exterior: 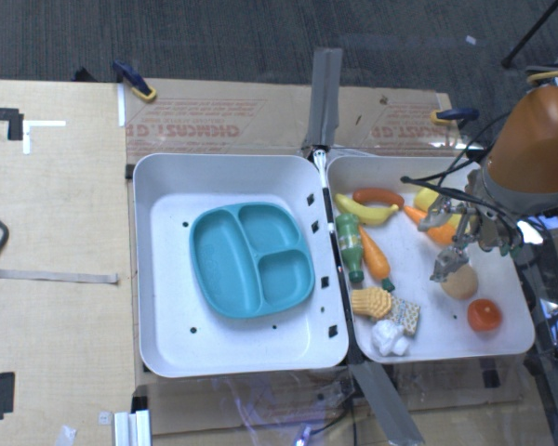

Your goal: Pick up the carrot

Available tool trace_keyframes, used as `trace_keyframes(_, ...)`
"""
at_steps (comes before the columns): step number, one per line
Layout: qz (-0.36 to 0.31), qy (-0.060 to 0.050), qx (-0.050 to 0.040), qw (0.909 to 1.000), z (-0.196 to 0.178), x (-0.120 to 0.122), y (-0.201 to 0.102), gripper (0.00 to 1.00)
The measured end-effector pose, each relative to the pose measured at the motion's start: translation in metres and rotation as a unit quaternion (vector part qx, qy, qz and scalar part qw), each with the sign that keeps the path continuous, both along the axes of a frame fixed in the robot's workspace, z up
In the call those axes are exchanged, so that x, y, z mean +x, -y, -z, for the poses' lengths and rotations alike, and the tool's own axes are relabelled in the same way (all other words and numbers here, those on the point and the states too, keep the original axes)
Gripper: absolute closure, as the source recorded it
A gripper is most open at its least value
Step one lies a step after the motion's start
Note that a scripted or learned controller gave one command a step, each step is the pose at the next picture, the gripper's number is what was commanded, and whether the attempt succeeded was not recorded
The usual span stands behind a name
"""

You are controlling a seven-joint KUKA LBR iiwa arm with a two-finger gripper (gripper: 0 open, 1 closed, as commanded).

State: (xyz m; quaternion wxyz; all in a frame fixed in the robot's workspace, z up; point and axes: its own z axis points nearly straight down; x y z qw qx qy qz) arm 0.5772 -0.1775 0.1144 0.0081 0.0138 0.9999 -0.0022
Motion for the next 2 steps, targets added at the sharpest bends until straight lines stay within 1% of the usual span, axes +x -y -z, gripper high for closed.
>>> trace_keyframes(1,0.180,-0.005,0.0034,0.9837,0.021,0.028,0.039,0.00)
trace_keyframes(2,0.178,-0.002,0.0025,0.9840,0.009,0.031,0.038,1.00)
